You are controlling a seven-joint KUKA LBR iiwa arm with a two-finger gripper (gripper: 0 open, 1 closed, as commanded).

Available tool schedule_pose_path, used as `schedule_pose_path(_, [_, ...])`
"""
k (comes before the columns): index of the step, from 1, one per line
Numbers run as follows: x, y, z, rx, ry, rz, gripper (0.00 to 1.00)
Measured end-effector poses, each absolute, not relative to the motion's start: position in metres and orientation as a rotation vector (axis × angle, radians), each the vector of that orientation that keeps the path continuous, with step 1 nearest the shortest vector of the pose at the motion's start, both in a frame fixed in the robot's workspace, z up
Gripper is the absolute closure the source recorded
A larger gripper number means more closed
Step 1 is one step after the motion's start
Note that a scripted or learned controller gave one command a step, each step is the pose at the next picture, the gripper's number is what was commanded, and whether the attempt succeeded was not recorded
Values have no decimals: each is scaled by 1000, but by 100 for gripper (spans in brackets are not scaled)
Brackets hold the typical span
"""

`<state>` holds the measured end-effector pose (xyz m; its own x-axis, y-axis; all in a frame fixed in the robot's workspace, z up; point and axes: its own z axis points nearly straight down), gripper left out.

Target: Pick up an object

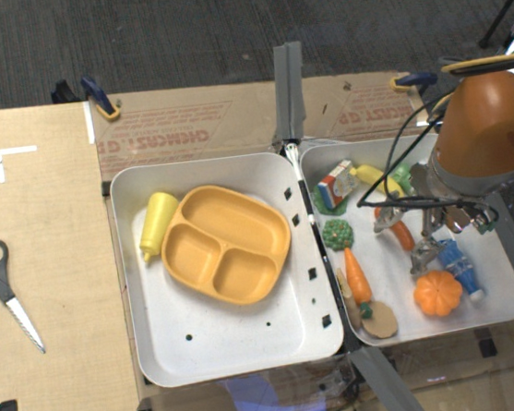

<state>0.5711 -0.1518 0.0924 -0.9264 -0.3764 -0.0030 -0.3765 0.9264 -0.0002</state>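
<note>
The tool (426, 240) hangs low in the right white bin (502, 309), above a small orange plastic pumpkin (437, 293) and beside a blue-and-white packet (458, 264); how it stands I cannot tell. A yellow divided plate (223, 243) lies in the left white bin (163, 351).

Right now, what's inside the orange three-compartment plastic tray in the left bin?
Nothing visible: all three compartments of the orange three-compartment plastic tray show bare. A yellow plastic bottle lies beside its left edge, outside it. Whatever lies under the tray is hidden.
</note>
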Motion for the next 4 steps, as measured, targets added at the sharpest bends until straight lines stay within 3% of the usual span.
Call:
schedule_pose_path(1, [573, -151, 102, -604, 3075, -1, 100])
schedule_pose_path(2, [573, -151, 102, -604, 3075, -1, 0])
schedule_pose_path(3, [599, -144, 93, -517, 3093, 0, 0])
schedule_pose_path(4, [601, -144, 104, -517, 3086, -1, 100])
